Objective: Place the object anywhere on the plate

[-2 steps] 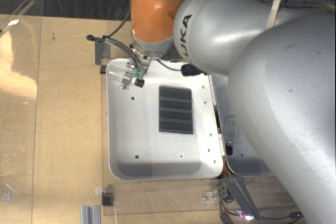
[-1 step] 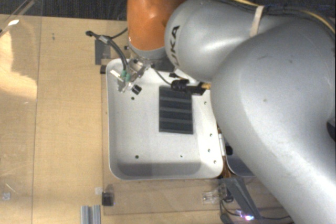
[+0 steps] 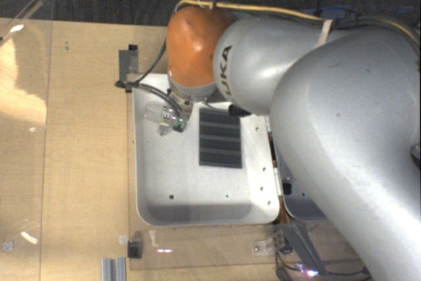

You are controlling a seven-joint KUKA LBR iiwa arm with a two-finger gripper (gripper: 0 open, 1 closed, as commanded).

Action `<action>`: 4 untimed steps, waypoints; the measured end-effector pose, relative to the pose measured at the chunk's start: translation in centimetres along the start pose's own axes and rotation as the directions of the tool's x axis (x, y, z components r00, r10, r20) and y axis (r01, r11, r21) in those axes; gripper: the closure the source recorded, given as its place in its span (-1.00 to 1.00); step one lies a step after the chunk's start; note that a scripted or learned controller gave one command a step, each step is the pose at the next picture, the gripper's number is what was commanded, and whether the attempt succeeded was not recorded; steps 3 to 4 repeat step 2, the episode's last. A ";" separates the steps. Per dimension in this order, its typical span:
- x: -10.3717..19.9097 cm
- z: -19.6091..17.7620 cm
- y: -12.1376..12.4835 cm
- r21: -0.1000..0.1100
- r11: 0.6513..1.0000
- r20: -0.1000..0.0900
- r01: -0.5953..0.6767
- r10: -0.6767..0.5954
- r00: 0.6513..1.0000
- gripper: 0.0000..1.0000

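Note:
A dark grey, ribbed rectangular slab (image 3: 220, 138) lies flat in the left white bin (image 3: 197, 207), in its upper middle. I cannot tell whether it is the plate or the object. My gripper (image 3: 168, 120) hangs low over the bin's upper left corner, just left of the slab and apart from it. A small green bit shows at its tip. The orange band and grey wrist (image 3: 194, 49) sit right above it and hide the bin's back edge.
The big grey arm (image 3: 342, 115) covers most of the right bin; only a corner of it (image 3: 302, 207) shows. The wooden bench (image 3: 66, 141) stretches to the left. A small black bracket (image 3: 129, 62) stands by the left bin's back corner.

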State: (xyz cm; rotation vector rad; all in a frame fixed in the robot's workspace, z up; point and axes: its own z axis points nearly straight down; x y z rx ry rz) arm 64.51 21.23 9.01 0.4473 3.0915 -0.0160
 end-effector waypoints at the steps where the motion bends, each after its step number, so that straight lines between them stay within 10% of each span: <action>1: -1.4 -10.6 1.3 -0.019 0.950 -0.004 0.312 -0.313 0.950 1.00; 2: -2.1 -20.6 2.8 -0.020 0.780 0.005 0.625 -0.625 0.781 1.00; 4: -2.1 -20.6 2.8 -0.020 0.780 0.005 0.625 -0.625 0.781 1.00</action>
